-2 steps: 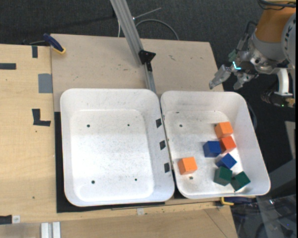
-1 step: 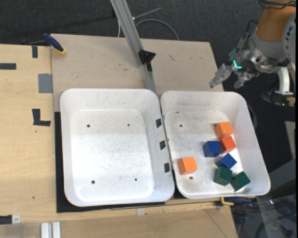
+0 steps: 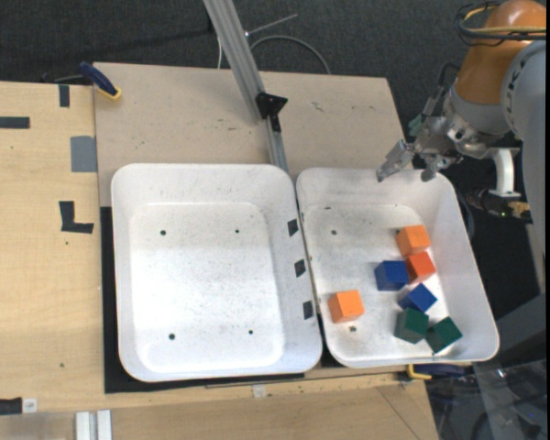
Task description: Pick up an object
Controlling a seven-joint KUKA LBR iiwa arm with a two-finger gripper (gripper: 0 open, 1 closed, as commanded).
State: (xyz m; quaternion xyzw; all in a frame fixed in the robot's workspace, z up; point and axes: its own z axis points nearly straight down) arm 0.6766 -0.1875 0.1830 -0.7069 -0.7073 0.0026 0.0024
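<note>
Two white bins sit side by side on the surface (image 3: pixel 192 117): left bin (image 3: pixel 202 269), right bin (image 3: pixel 392 269). Arm (image 3: pixel 495 62) hangs over right bin's far-right corner, jaws (image 3: pixel 405 165) spread apart w/ nothing between. Blocks cluster near right bin's front-right: orange block (image 3: pixel 346 305) sits apart, others bunched; blue block (image 3: pixel 390 275) by orange ones, green block (image 3: pixel 411 324) nearest front.

no readable text, labels, brands, numbers or signs on any surface

White bins: two, the left bin (image 3: pixel 128 191) and the right bin (image 3: pixel 467 246)
Orange blocks: three (image 3: pixel 346 305)
Blue blocks: two (image 3: pixel 391 275)
Green blocks: two (image 3: pixel 411 324)
</note>
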